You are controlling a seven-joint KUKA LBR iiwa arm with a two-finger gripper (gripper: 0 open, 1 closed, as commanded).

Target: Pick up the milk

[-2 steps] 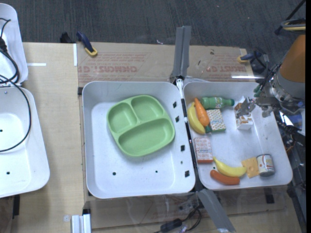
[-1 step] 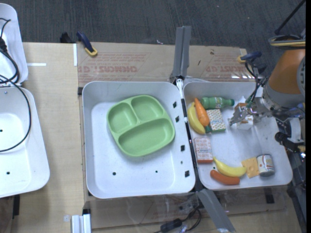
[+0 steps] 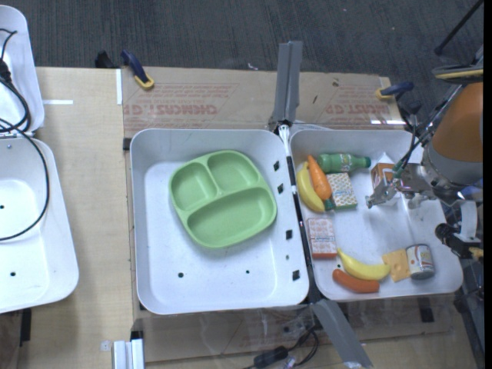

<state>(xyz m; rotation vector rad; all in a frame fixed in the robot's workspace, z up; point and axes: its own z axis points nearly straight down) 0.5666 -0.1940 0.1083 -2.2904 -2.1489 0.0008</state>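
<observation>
Left bin [image 3: 154, 283] just has a green divided plate [image 3: 223, 198] sitting in it, a bit toward the far side. Right bin [image 3: 450, 283] is where all the clutter is: along its left wall there's a banana [image 3: 307, 189] with a carrot [image 3: 319, 177] lying over it, a green bottle [image 3: 344, 161] on its side at the far end, and a small greenish box [image 3: 343, 191] just right of the carrot. Nearer to the camera there's a pink-and-white carton [image 3: 321, 237], then a second banana [image 3: 363, 267] with a red-orange sausage-looking thing [image 3: 356, 281] touching it at the near edge, a cheese wedge [image 3: 397, 265] and a can [image 3: 420, 260] on its side in the near right corner. The milk [image 3: 383, 178], small orange and white carton, is at the far right part of that bin, right beside the gripper [image 3: 382, 197]. The gripper hangs low over the bin just on the near side of the milk, and honestly can't tell if it's released or clenched, too much metal clutter there
</observation>
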